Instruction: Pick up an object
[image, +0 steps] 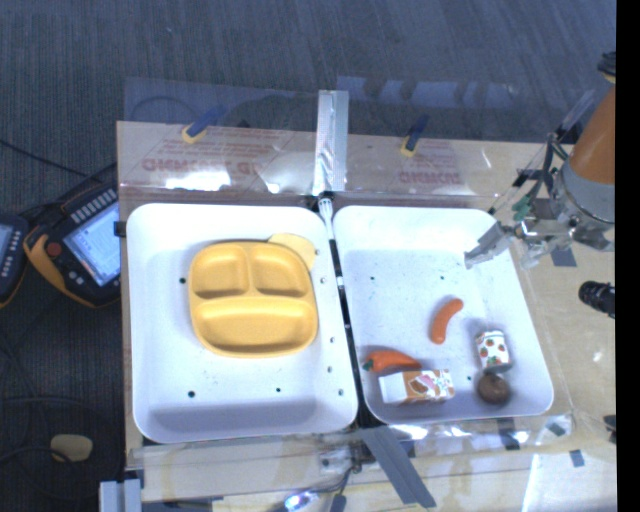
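Red lettering runs along the clear sheet behind both bins, but it is too faint and reversed to read; the small carton (428, 385) and the little box with red spots (492, 350) carry printed faces whose words cannot be made out either. The jaws (503, 238) hang over the far right corner of the right bin (400, 240), one grey finger slanting down toward the bin floor; whether they stand wide or narrow cannot be told, and nothing is seen between them. The orange sausage (446, 319) lies nearest, below and a little left of the jaws, well apart from them, with bare white floor all round it. Further down from the jaws, crowded along the bin's near wall, are the carrot (390, 359) touching the carton, the spotted box, and a dark brown ball (492, 388) just beside that box. The stretch of bin floor left of the jaws is open. Far left of the jaws, past the divider, the left bin (150, 330) holds a yellow divided tray (254, 299).
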